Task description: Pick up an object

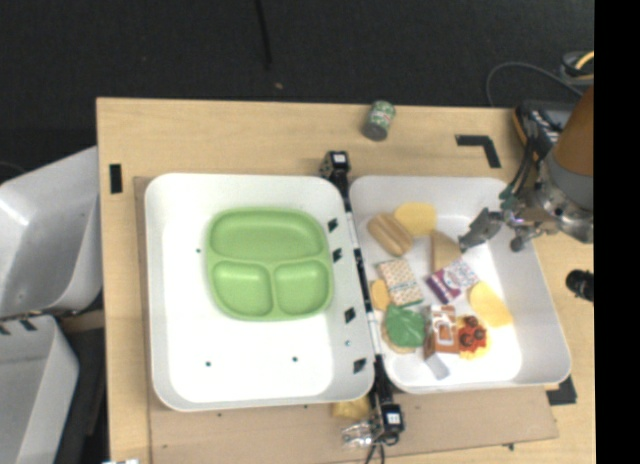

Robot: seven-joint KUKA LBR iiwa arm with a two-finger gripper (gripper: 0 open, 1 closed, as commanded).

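A yellow thing (351,409) lies on the bench (240,137) just below the gap between the two bins, at the near edge. The left bin (175,352) has a green tray (268,262) in it, with one long part at the back and two small parts at the front. The right bin (535,352) holds a heap of play food. Nearest in the heap are a green leaf (405,327) and a red and white pack (462,332), side by side, and a yellow piece (490,304) is just right of the pack. Further back sit a checked cracker (399,280) and a purple and white pack (452,280). Behind those are a tan bread stick (388,233) and a round yellow bun (416,217), which touch each other. The claw (500,232) hangs over the far right side of this bin, above the bare white floor, near the purple pack but apart from it. Its two fingers are spread wide and there is nothing between them. The grey arm (570,177) comes in from the right with its orange band on top. Far back on the bench, past both bins, a small green can (379,120) lies alone
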